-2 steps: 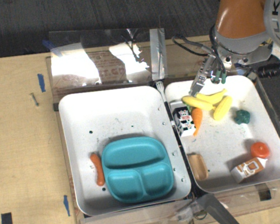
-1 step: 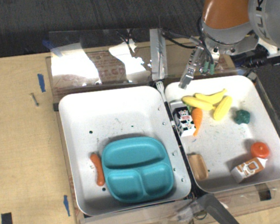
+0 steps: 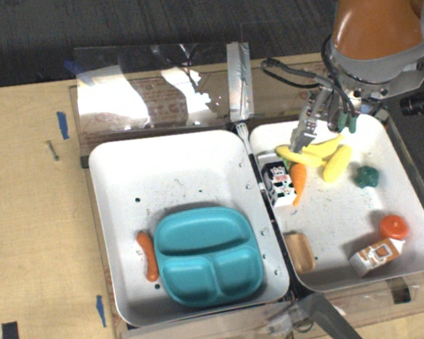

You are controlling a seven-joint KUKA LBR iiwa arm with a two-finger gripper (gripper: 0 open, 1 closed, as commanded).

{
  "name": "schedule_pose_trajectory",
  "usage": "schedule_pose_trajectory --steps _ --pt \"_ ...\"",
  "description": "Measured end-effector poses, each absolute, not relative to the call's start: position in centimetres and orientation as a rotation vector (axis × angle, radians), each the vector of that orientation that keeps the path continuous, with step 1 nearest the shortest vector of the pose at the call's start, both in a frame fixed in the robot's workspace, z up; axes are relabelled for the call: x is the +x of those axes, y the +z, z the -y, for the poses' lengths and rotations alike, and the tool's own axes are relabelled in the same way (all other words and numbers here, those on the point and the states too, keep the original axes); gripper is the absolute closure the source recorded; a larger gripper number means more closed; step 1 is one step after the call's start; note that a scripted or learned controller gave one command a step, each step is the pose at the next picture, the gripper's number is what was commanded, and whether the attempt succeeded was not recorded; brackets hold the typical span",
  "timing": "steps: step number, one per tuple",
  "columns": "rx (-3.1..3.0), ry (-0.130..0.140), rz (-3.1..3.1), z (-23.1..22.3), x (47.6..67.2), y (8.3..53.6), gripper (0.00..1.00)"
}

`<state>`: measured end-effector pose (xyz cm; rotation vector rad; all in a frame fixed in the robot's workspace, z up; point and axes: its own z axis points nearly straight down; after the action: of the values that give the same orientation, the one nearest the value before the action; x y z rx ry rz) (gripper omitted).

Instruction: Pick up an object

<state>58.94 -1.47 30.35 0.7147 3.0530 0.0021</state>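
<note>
My gripper (image 3: 309, 130) hangs over the far end of the right bin (image 3: 414, 200), fingers slightly apart and holding nothing.

Just below the tips lie a toy banana (image 3: 320, 152) and, touching it, a carrot (image 3: 298, 179). The banana looks light, stiff and smooth-skinned, so I judge a pinch across its narrow middle safest. The bin floor is white and slick. Nearby sit a small printed box (image 3: 278, 183), a green toy (image 3: 366, 177) and a carton (image 3: 377, 255); the left bin (image 3: 120, 177) holds a teal tray (image 3: 206, 255).

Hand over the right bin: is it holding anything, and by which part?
Cannot be told. The hand is low over the yellow banana beside the carrot, but no object is clearly seen in it.
</note>
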Motion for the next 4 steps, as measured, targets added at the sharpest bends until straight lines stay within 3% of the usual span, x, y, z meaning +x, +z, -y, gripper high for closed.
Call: schedule_pose_trajectory --steps 1,2,4 --pt "0.493 0.001 -3.099 2.6 54.1 30.0 1.00" --pt "0.165 0.001 -3.136 3.4 56.4 26.3 1.00" --pt "-0.191 -0.002 -3.125 6.6 59.2 29.8 1.00"
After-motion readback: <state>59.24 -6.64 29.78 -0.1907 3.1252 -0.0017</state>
